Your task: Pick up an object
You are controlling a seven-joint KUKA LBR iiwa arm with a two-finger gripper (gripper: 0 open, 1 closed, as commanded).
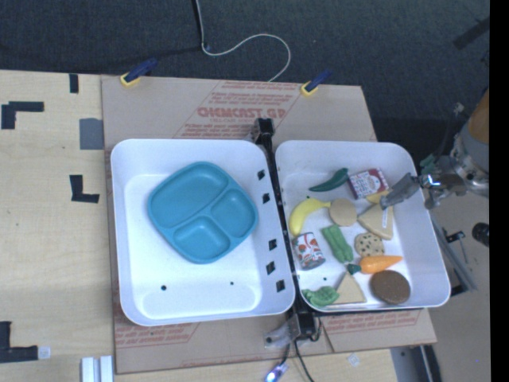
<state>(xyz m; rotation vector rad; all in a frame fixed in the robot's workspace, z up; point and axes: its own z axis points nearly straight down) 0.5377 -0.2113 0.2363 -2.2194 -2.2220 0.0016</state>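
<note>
Blue divided plate (203,211) in left bin (127,237)

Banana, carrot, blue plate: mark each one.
banana (305,212), camera view, middle of its yellow curve
carrot (380,263), camera view, middle of the orange body
blue plate (203,211), camera view, ridge where its compartments meet

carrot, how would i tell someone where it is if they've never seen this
Look in the right bin, the one crowded with toy food. Near its front right, the carrot lies flat just behind a round brown patty and below a cookie. It is the one orange, tapered piece.
</note>
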